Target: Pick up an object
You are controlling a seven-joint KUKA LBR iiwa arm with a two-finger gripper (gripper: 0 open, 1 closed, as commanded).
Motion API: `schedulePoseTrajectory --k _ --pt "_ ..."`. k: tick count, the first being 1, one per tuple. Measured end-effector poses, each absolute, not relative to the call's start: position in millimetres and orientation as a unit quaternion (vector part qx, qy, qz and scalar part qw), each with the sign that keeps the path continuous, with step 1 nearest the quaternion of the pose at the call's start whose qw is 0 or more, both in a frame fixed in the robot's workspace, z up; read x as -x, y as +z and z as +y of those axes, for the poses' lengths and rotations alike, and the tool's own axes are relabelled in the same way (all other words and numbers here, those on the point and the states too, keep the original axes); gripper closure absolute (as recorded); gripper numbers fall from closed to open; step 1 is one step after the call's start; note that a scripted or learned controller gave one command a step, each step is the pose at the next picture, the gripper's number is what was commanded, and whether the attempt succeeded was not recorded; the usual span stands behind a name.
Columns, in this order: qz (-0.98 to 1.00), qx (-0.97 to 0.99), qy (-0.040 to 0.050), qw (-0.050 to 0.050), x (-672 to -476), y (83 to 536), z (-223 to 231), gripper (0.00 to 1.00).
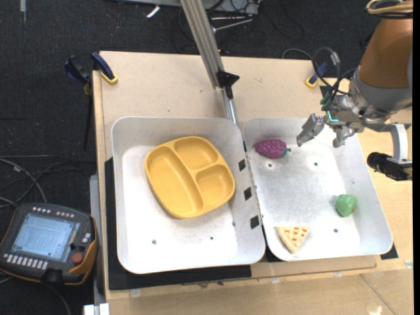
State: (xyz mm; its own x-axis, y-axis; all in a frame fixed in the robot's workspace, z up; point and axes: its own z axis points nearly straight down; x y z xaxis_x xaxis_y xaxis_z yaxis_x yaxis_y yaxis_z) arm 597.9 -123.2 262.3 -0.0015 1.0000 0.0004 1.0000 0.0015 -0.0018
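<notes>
The right bin (367,195) holds three small toys. A purple grape bunch (271,149) lies near its far left corner, a green round piece (346,205) sits by the right wall, and a yellow waffle wedge (293,237) rests at the front. My gripper (325,132) hangs over the far edge of this bin, to the right of the grapes, with its two fingers spread open and nothing between them.
The left bin (128,241) carries a yellow divided plate (189,175). A metal pole (205,35) slants from the top down to the seam between the bins. Clamps (105,69) grip the bench's far corners. A teach pendant (42,241) lies at the lower left.
</notes>
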Motion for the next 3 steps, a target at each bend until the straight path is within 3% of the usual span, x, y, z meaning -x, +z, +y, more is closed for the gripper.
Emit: schedulePoseTrajectory --k 3 --pt "-0.707 0.707 0.0018 0.002 -591.0 99.6 -109.7 0.0"
